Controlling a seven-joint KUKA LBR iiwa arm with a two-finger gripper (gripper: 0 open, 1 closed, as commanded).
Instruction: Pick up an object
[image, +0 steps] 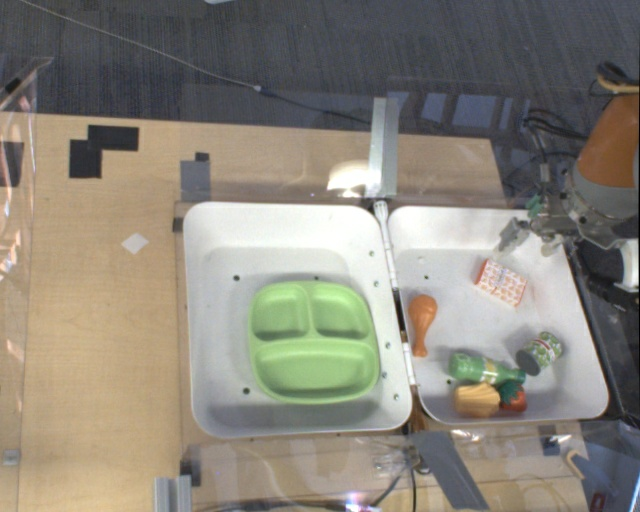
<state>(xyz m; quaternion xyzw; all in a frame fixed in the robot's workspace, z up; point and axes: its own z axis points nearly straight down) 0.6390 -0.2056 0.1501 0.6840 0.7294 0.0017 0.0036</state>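
Observation:
The right bin (440, 250) holds several small things. A red-and-white patterned box (500, 283) lies toward its far right. An orange drumstick-shaped toy (423, 322) lies by the left wall. At the near side are a green-and-white can (541, 351), a green toy bottle (481, 368), a yellow-orange piece (477, 400) and a small red piece (514, 402). My gripper (530, 237) hangs over the bin's far right corner, just beyond the box. It is open, with nothing between its fingers.
In the left bin (215, 300) lies a green divided plate (314, 340). A metal divider post (384, 150) stands behind the seam between the bins. The arm's orange band (610, 150) enters from the right edge. Cables lie at the far right.

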